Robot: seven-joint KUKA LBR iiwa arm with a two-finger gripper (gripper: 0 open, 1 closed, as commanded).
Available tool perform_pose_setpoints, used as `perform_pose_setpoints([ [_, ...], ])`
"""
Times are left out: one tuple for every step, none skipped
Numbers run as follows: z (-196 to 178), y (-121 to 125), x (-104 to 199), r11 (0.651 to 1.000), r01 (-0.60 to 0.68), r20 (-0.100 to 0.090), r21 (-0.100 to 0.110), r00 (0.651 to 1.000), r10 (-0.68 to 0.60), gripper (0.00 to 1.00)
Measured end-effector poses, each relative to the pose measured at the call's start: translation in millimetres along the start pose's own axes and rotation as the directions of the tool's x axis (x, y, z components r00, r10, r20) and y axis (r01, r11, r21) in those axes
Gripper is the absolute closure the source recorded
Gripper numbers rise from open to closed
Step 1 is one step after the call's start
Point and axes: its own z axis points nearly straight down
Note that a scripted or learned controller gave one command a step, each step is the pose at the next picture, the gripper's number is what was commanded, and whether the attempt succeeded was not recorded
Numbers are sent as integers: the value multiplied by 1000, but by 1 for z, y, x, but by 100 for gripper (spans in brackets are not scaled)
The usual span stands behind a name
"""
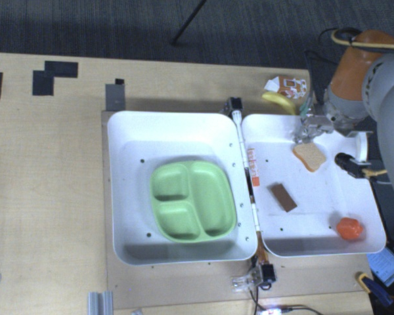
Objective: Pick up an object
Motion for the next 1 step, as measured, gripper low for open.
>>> perform_pose_setpoints([
  [0, 0, 0, 1000, 1, 0, 1, 1000, -1, 0],
])
